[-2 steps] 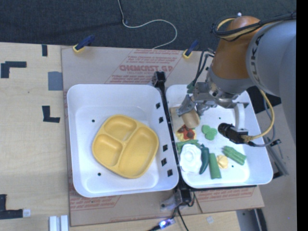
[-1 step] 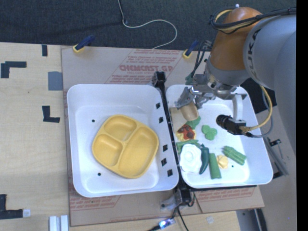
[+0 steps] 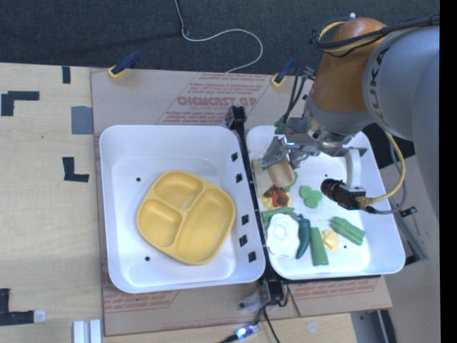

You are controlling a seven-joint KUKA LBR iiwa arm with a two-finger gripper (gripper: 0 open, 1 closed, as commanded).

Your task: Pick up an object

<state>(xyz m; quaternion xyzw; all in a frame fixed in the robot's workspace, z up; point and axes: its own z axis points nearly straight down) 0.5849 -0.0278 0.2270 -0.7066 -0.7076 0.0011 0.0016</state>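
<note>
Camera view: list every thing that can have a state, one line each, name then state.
yellow divided plate: upright, flat in the left bin, compartments bare.
gripper: low over the right bin, at a tan piece.
fried egg toy: lying flat in the right bin.
dark green pepper toy: lying on its side beside the egg.
arm: reaching in over the right bin.

Two white bins [image 3: 114, 191]; one yellow divided plate [image 3: 187, 217]; several small toy foods [image 3: 300, 227].

Grey arm [image 3: 414, 77] with a rounded casing and dark lettering; a glossy orange band [image 3: 343, 63] above the wrist. Black cables loop over the band. Metallic silver tool [image 3: 282, 156] beneath a dark flange.
</note>
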